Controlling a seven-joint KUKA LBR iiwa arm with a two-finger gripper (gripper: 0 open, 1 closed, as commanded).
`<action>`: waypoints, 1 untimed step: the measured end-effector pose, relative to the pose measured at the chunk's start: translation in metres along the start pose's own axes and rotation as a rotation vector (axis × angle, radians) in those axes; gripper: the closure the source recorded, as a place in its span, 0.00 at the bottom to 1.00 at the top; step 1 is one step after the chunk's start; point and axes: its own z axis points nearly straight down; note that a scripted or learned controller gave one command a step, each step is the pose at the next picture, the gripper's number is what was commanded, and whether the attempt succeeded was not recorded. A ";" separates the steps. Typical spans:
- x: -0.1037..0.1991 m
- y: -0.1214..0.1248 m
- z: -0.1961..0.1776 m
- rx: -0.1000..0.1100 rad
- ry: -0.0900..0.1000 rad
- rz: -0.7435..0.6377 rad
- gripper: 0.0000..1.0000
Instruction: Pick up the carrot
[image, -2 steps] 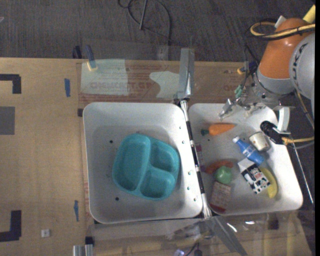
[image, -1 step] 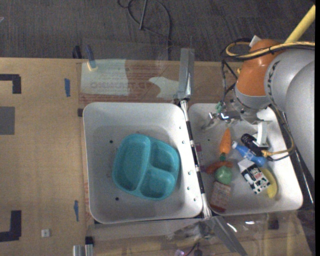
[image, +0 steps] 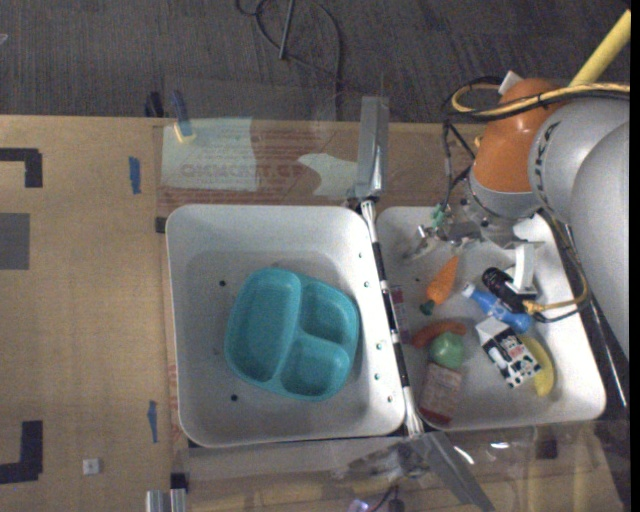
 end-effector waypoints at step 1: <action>-0.002 0.002 -0.013 -0.007 -0.004 0.001 1.00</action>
